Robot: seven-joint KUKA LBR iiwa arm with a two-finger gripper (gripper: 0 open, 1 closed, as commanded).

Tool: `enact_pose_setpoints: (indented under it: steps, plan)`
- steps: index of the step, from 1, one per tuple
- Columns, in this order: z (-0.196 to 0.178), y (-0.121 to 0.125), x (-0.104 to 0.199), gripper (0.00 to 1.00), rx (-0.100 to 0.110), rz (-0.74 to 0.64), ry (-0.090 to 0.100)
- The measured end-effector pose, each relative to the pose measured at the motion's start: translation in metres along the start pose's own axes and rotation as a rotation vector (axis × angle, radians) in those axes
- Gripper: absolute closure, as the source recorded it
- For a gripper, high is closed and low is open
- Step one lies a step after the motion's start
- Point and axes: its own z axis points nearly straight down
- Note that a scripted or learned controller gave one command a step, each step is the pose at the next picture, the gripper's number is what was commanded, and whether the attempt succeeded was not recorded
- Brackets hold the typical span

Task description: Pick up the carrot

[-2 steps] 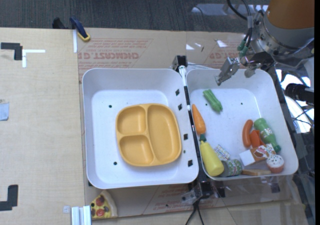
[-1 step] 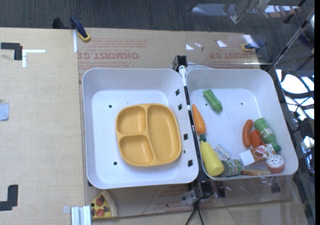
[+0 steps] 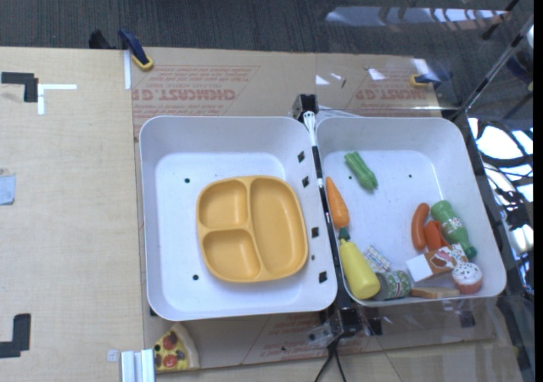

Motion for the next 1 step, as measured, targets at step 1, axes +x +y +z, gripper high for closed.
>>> enact_pose_setpoints:
  steps: [1]
  plan:
    - [0.0016,-0.0071,-0.0133,0.00,0.005,0.404,0.000]
